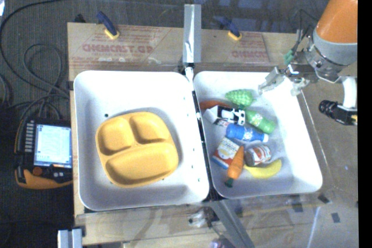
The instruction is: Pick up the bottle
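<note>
A blue bottle [246, 135] lies on its side in the middle of the right bin [308, 154]. Just above it lies a green bottle [260, 122], also on its side. My gripper [283, 79] hangs over the bin's far right corner, above and to the right of both bottles and well apart from them. Its fingers [267, 82] are spread open with nothing between them. The orange band of the arm [340, 9] rises behind it.
Around the bottles lie a green leafy toy [240, 97], a black-and-white item [230, 115], a carrot [235, 165], a banana [265, 169], a small can [259, 154] and a small carton [224, 155]. The left bin [87, 101] holds a yellow divided plate [138, 147].
</note>
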Action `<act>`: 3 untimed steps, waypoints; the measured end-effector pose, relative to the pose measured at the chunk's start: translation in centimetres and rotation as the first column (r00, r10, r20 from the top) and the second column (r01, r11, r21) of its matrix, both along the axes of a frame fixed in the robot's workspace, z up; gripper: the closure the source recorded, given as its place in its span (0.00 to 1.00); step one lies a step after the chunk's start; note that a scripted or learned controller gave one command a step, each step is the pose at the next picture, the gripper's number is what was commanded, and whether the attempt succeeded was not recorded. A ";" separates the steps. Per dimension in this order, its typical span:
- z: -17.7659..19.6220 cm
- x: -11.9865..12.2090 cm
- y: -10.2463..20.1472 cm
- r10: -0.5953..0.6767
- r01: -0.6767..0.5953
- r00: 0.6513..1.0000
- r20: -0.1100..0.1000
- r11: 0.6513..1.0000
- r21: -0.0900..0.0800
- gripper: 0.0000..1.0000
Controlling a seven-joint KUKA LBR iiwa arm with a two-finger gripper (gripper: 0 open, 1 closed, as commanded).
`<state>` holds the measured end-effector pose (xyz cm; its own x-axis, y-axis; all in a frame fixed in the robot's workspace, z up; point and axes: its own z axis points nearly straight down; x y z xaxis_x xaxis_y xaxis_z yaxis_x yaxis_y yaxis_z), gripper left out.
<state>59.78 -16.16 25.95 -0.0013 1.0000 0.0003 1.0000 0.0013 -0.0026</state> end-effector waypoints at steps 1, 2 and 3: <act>-14.2 -4.4 2.7 0.264 -0.264 0.964 0.000 0.964 0.002 0.00; -13.3 -4.4 2.7 0.263 -0.263 0.965 0.000 0.965 0.003 1.00; -16.7 -1.6 4.7 0.161 -0.161 0.987 0.014 0.987 -0.005 1.00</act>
